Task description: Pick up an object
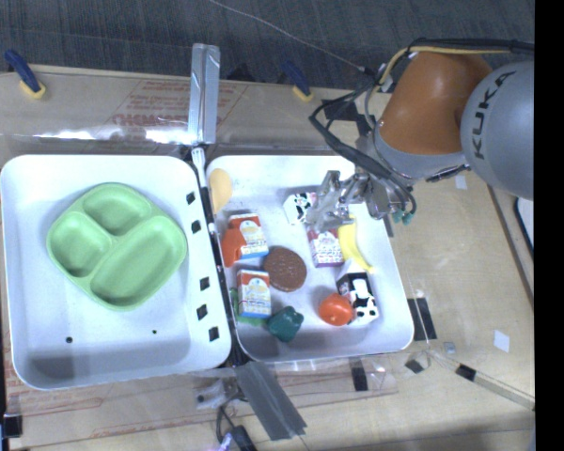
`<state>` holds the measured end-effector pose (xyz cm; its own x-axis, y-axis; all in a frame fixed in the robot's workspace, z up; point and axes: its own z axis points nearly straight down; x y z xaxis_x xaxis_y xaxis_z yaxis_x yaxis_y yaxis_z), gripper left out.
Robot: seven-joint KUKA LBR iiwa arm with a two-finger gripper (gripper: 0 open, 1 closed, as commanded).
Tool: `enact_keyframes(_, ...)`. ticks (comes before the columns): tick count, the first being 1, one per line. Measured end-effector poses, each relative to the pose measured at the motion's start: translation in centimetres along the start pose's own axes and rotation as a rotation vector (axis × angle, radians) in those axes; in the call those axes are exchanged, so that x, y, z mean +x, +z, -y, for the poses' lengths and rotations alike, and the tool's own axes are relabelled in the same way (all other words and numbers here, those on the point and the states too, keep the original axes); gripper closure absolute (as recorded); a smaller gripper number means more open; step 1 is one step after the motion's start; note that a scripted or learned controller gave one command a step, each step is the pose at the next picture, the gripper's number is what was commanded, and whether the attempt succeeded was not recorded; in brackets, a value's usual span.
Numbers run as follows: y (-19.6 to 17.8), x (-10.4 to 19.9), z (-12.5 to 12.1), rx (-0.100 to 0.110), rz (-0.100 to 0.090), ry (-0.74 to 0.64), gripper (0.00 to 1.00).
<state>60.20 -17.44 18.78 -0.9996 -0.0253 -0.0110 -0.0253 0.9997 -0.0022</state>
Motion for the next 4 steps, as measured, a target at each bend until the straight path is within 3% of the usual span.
enact_keyframes(1,1.1,-4.0,-1.9,-0.001,-0.008,0.165,1.00)
enact_keyframes(2,-2.4,-5.0,-0.9,0.001,-0.007,0.330,1.00)
enact_keyframes(3,-0.8,-4.8,-5.6,-0.001,-0.011,0.243,1.00)
enact_keyframes(4,-0.4,-3.9,-13.0,-0.002,-0.012,0.141,1.00)
